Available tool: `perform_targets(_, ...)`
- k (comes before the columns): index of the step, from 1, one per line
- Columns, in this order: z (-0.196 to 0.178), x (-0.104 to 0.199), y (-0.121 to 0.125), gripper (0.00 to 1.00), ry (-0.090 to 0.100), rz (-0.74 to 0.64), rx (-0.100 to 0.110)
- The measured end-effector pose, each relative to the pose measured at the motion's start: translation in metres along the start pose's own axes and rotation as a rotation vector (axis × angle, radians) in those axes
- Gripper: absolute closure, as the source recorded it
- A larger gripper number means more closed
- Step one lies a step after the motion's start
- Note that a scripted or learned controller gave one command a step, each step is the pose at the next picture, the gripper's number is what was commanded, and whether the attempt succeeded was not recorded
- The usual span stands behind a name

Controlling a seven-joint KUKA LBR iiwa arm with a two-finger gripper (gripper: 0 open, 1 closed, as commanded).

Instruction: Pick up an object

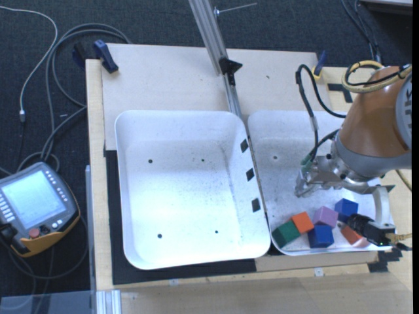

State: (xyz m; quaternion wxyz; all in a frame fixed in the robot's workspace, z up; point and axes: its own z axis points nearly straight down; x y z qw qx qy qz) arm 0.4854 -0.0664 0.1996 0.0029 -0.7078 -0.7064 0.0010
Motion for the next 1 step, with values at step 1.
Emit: perform_targets(1, -0.0128, -0.0187, -0.0045, 1.00, -0.003, 0.000, -0.008)
